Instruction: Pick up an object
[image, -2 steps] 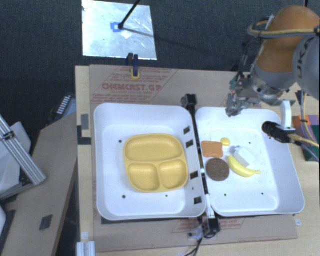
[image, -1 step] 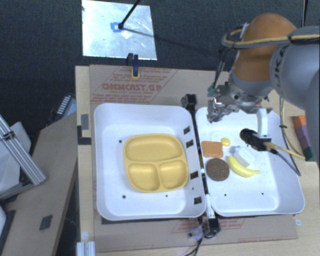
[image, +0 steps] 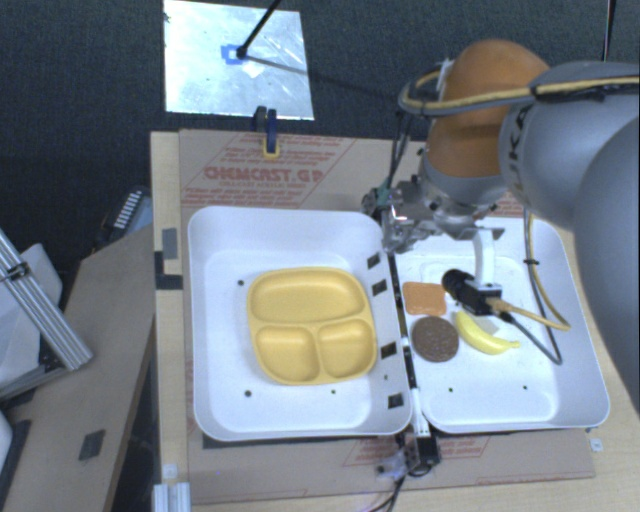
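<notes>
The left bin (image: 215, 400) holds a yellow three-compartment plate (image: 305, 325). The gripper (image: 398, 235) hangs over the upper-left corner of the right bin (image: 540, 400); how far it is open cannot be told. Below it lie an orange square (image: 424, 298), a brown disc (image: 435, 339) and a banana (image: 484, 336), close together.

1. Brown sheet (image: 300, 160) beneath the two white bins (image: 215, 225): red print along its far edge reads "CHEMCAST GP", set among red slanted lines.
2. Same sheet, near edge, in front of the bins: scraps of the same red print, too cut off to read.
3. Grey arm (image: 590, 140): dark lettering on the casing, largely hidden; not legible.
</notes>
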